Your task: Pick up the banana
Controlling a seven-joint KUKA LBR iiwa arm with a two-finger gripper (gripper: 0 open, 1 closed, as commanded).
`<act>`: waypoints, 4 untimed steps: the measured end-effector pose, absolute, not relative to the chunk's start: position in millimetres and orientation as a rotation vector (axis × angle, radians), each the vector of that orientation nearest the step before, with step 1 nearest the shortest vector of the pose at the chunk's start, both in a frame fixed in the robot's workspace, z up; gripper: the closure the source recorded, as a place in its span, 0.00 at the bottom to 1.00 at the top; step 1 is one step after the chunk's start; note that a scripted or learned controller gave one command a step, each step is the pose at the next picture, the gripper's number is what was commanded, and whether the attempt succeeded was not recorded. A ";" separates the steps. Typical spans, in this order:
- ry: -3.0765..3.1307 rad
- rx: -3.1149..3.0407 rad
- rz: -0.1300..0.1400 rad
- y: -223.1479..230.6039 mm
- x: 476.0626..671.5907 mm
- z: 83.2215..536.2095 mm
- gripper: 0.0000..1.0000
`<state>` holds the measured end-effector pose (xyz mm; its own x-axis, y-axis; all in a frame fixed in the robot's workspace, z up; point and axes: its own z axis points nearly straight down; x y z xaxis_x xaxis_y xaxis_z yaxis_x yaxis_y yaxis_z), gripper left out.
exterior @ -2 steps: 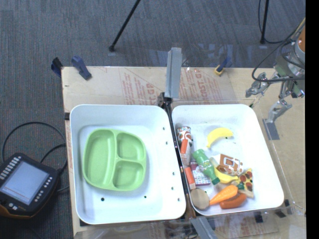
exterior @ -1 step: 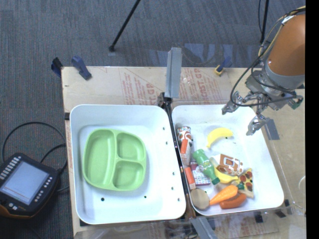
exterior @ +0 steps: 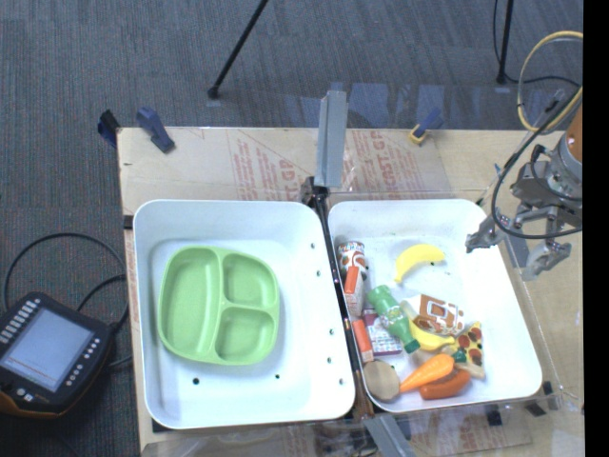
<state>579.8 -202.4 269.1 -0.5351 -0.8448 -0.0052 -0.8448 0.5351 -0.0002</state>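
The banana [exterior: 419, 259] is yellow and curved. It lies on the floor of the right bin [exterior: 495, 331], in the bin's upper middle, apart from the other toys. My gripper [exterior: 506, 252] hangs over the bin's right rim, to the right of the banana and a little above its level. Its two fingers [exterior: 479, 237] stand spread apart, open, with nothing between them. A clear gap of white bin floor separates the near finger from the banana.
A pile fills the right bin's lower part: green bottle [exterior: 391, 311], carrot [exterior: 428, 370], pizza slice [exterior: 470, 343], red can [exterior: 352, 259], another yellow piece [exterior: 430, 338]. The left bin holds a green divided plate [exterior: 220, 305]. A grey post [exterior: 332, 146] stands behind the bins.
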 end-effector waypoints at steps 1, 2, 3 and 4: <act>2.422 -1.995 0.007 -179.3 543.9 250.5 0.00; 2.309 -2.127 0.008 -145.5 569.4 220.7 0.00; 1.868 -2.519 0.005 -212.3 558.5 212.5 0.00; 1.627 -2.680 0.002 -189.0 613.4 274.6 0.00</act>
<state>613.4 -189.0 274.6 0.4612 -0.8873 -0.0048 -0.8873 -0.4612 -0.0049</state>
